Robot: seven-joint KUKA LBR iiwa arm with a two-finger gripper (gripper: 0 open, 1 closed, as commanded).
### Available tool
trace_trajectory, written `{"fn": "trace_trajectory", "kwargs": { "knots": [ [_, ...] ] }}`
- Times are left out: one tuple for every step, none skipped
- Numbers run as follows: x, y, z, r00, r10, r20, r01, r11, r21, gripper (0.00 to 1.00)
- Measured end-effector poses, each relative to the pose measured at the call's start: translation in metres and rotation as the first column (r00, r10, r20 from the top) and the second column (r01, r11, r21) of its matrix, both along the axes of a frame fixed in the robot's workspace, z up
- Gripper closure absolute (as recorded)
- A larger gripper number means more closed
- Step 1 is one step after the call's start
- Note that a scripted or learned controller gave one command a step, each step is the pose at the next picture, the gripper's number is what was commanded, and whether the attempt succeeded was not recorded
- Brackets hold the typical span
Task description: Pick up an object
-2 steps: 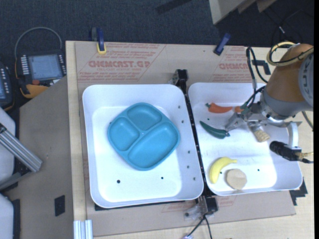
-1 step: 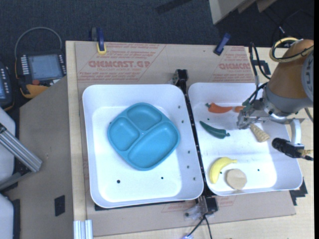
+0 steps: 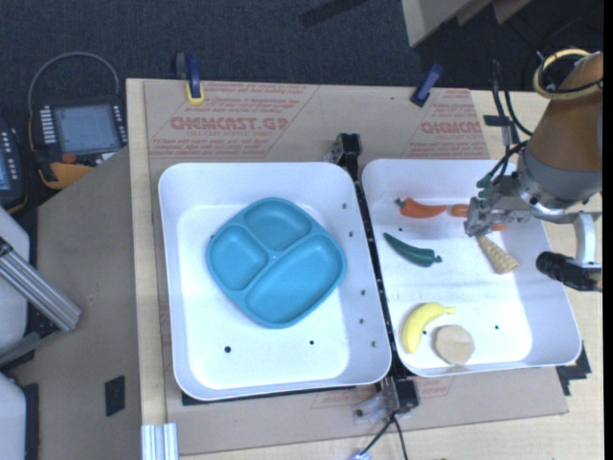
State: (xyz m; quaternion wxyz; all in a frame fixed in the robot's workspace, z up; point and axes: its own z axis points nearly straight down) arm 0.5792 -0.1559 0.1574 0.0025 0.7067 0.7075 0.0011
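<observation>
My gripper [image 3: 482, 220] is low over the back of the right bin [image 3: 546, 353], hanging from the grey arm with its orange band [image 3: 573, 113]. Just to its left lies a red-orange chili pepper [image 3: 421, 208], whose orange end reaches the gripper. A tan ridged cone [image 3: 497, 254] lies right below the gripper. A dark green pepper [image 3: 412, 249] rests in the middle of the bin. Near the front edge a yellow banana [image 3: 422, 322] sits beside a round tan biscuit [image 3: 453, 343].
A blue divided plate [image 3: 276, 262] lies in the left bin [image 3: 192, 353]. A black clamp [image 3: 347, 149] sits where the two bins meet at the back. A black part [image 3: 565, 268] of the arm hangs over the right bin's right side.
</observation>
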Motion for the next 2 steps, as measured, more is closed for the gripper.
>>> {"fn": "trace_trajectory", "kwargs": {
  "knots": [
    [0.002, 0.0, 0.065, 1.0, 0.0, 0.002, 0.0, 1.0, 0.0, 1.0],
    [0.007, 0.007, 0.112, 1.0, 0.001, 0.001, -0.001, 1.0, 0.0, 1.0]
  ]
}}
